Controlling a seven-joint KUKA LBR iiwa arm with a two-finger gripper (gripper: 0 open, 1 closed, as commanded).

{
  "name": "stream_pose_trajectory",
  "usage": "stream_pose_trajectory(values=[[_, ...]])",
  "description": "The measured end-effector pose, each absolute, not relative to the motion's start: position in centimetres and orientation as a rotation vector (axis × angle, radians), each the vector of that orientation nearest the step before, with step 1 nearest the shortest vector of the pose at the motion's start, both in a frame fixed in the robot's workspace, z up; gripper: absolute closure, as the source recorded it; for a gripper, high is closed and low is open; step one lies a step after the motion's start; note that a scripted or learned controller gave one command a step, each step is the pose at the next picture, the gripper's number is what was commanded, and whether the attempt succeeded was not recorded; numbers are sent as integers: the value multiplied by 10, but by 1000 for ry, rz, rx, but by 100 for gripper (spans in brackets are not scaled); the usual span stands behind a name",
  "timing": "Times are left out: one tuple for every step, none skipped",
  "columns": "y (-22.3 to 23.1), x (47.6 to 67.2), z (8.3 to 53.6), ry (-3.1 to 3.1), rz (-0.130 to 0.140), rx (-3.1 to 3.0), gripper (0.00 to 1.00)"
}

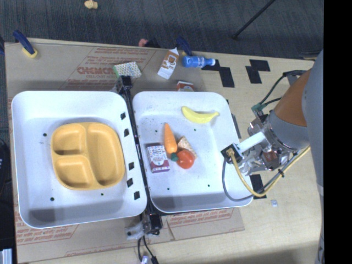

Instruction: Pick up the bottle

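End effector (245,157) low over the right-hand rim of the right bin (220,194), wrapped in a yellow cable (248,185); spread or pressed together, cannot tell from this slant. Nothing seen gripped in it.

Just beyond it toward the bin's middle, a huddle of play food: tomato (186,159) nearest, carrot (170,138) past that, and a small red-labelled carton (158,158) on the far side of both. Banana (199,114) farther up the bin, nearer its back wall.

Blue bottle (198,62) well apart from the end effector, outside both bins, lying on its side on the surface (286,224) behind the right bin's back rim. Beside it, farther again from the end effector, a juice carton (168,64) and a green patterned packet (127,69). Farthest off, a yellow divided plate (88,154) in the left bin (27,109).

Judged from this: task barely begun. No contact with the bottle, no grasp, no lift. All still to do: travel across the bin's back rim, line up with the bottle's long side, descend, close, raise. Likely awkward, since a round body lying flat may roll off.
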State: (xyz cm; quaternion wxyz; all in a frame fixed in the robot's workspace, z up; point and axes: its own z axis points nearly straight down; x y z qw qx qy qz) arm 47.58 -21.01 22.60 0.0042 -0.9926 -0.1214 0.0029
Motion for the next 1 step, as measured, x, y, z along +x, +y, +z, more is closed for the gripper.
stream_pose_trajectory(values=[[-210,476,236,-391,13,-3105,100]])
